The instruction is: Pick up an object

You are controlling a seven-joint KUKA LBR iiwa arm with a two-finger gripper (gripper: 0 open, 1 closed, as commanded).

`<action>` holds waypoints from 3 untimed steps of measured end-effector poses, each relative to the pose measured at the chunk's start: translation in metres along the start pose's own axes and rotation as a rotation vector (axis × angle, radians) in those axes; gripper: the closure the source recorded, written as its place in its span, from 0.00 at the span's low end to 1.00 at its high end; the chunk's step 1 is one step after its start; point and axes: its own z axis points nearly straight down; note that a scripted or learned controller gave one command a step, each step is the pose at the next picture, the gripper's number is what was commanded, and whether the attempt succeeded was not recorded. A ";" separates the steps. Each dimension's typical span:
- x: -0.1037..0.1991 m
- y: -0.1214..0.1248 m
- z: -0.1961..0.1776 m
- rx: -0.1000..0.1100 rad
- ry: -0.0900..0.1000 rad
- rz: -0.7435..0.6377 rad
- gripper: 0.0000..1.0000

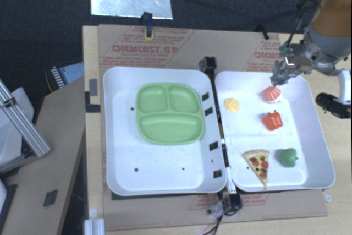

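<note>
- White bins sit side by side on the bench; the left bin (118, 173) carries a green divided plate (169, 113), the right bin (316, 135) holds the small toys.
- Grey arm (330, 19) reaches in from the right, over the right bin's far corner.
- Its gripper (279, 77) hangs just above a pinkish-red toy (271, 94); I cannot tell how the jaws stand.
- That toy lies directly below and slightly toward me from the tips, nearest of all.
- Red pepper (273, 120), pizza slice (258, 164), green pepper (287, 157) and yellow piece (231, 104) lie farther off.

The arm (329, 19) reaches in from the right, wrist angled down-left
</note>
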 end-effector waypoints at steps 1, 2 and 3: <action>0.051 0.010 0.020 0.006 0.002 -0.004 1.00; 0.100 0.013 0.040 0.006 0.001 -0.002 1.00; 0.143 0.014 0.052 0.007 0.002 -0.003 1.00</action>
